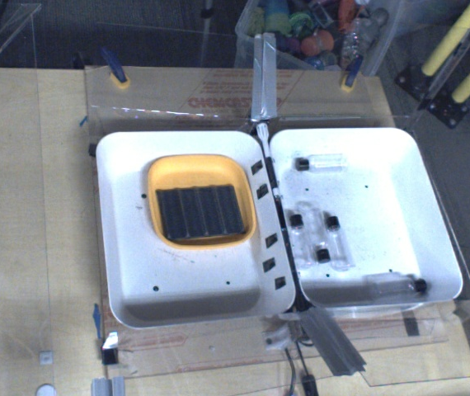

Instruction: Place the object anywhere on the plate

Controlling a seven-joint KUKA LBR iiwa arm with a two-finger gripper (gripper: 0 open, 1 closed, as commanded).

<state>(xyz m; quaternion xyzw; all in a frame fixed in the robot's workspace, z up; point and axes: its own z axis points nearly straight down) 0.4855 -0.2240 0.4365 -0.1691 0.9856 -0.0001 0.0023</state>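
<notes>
Black ridged block [199, 211] on yellow plate [162, 174], left bin [119, 246]

Light falls evenly from above and is fairly bright, so the two shallow white plastic bins [433, 221] look washed out, nearly overexposed on their floors. Soft shadows gather under their near rims and along the inner wall of the yellow rounded plate [162, 172]. The clear plastic vials [317, 236] blend into the glare. The picture is slightly soft and grainy; the dark background is dim.
</notes>
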